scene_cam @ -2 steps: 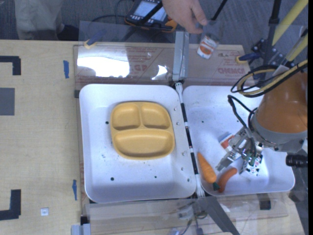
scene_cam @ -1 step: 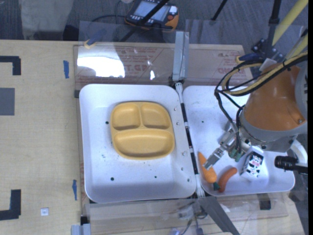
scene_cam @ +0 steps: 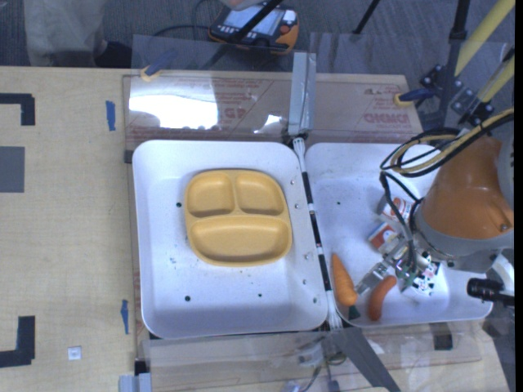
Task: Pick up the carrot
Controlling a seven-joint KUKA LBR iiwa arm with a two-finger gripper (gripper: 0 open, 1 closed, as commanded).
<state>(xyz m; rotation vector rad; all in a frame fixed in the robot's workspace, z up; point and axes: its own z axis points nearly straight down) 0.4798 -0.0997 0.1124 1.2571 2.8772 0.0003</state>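
Lying along the left wall of the right bin (scene_cam: 359,166), near its near-left corner, the carrot (scene_cam: 342,280) points its orange body far-left and its green stub toward the near edge. Just to its right sits a second orange-red thing, a sausage-like piece (scene_cam: 377,298), and the gripper (scene_cam: 391,273) hangs right over that piece, not over the carrot. Whether the fingers are wide or narrow I cannot tell; the metal parts blur together with wires and the small toy clutter under the wrist.

The main risk, as I judge it, is a grab on the wrong thing: the two orange shapes lie close together and look alike, so a descent from this spot would likely meet the sausage-like piece. A second risk is the wall itself. The carrot rests almost against the divider between the two bins, leaving little room for a finger on its left side; a finger could land on the rim or push the carrot flat against the wall and let it roll out. The left bin (scene_cam: 155,243), with its yellow divided plate (scene_cam: 238,216), is well apart and poses no hazard.
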